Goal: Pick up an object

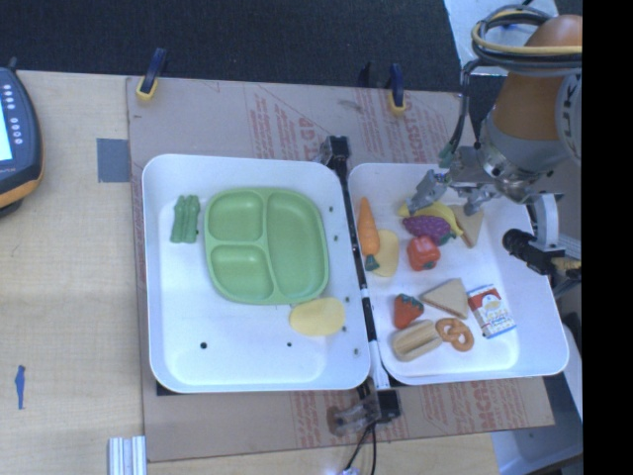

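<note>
My gripper [452, 194] hangs at the back of the right bin [534, 327], its two fingers spread apart and open. Just below it lie a yellow banana [444, 215] and a purple bunch of grapes [426, 228], neither of them between the fingers. A red pepper [423, 253] lies in front of the grapes. Along the bin's left wall rests an orange carrot [368, 228] beside a pale yellow piece [387, 256]. Nearer the front are a strawberry [406, 311], a sandwich wedge [446, 296], a hot dog bun [415, 339], a pretzel [457, 334] and a small carton [490, 311].
The left bin [158, 275] holds a green divided plate [267, 245], a green bean pod [185, 219] at its back left and a yellow chip [317, 317] near the front right. A control pendant [15, 137] lies at the bench's far left.
</note>
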